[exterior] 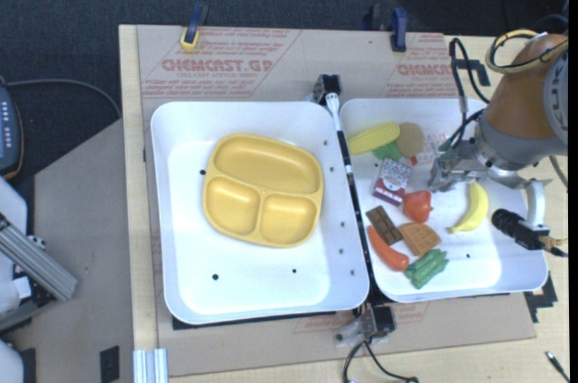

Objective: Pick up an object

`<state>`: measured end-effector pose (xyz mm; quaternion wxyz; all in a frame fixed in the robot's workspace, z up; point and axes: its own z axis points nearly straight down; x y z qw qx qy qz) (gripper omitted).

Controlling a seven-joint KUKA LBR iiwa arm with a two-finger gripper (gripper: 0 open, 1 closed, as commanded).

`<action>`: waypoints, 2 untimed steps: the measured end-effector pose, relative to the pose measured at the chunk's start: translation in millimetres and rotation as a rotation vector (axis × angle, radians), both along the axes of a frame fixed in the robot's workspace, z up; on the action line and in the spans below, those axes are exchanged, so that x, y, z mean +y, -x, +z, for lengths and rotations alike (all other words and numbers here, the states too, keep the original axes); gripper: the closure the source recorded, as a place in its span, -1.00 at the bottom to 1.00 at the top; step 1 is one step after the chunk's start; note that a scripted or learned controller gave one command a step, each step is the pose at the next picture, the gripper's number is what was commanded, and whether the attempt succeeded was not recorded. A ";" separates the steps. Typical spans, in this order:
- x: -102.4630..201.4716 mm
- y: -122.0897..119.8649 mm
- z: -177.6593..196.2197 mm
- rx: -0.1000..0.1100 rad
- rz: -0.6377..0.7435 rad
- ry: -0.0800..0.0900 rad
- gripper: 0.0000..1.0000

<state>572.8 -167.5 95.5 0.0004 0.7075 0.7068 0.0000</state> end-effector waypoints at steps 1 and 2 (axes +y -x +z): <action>4.5 3.2 61.7 -0.007 0.002 0.002 1.00; -4.8 -1.6 110.7 -0.007 0.001 0.003 1.00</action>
